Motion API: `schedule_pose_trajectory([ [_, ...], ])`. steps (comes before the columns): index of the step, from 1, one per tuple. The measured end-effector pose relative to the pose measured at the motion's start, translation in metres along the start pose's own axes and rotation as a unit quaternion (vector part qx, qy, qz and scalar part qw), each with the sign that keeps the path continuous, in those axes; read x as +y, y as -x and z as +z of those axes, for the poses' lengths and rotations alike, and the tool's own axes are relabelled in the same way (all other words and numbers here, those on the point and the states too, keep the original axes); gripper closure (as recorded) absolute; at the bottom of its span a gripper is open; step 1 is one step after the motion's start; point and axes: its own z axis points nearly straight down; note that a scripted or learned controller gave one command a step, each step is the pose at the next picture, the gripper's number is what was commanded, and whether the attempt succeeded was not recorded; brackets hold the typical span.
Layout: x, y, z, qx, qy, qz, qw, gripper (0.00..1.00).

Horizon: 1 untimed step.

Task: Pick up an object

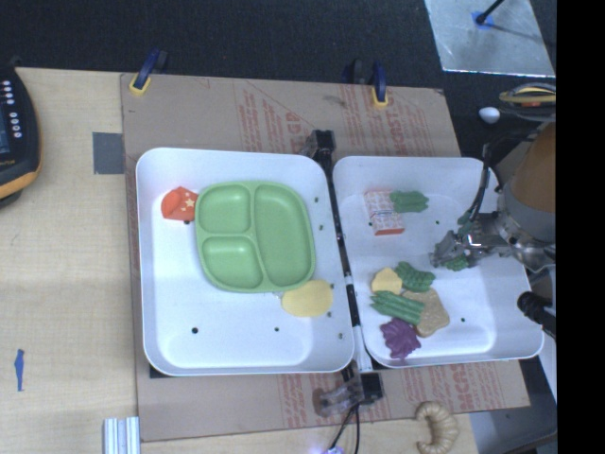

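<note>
The gripper (452, 252) hovered low over the right bin (492, 334), a small green piece at its fingers — whether pinched, I could not tell. Toy foods (406, 305) lay clustered just left.

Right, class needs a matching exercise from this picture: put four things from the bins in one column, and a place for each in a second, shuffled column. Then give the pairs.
Things:
1. green divided plate
2. red object
3. purple toy
4. claw

Places:
A. near edge of the right bin, below the green and tan pieces
B. middle of the left bin
C. over the right bin, on its right side
D. left bin, touching the plate's left edge

Pairs: 1-B, 2-D, 3-A, 4-C
</note>
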Motion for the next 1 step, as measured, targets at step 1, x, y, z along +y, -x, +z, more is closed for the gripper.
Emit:
schedule_pose_trajectory([
  [1,0.0351,-0.1026,-0.0438,0.000,0.003,-0.007,1.0000,1.00],
])
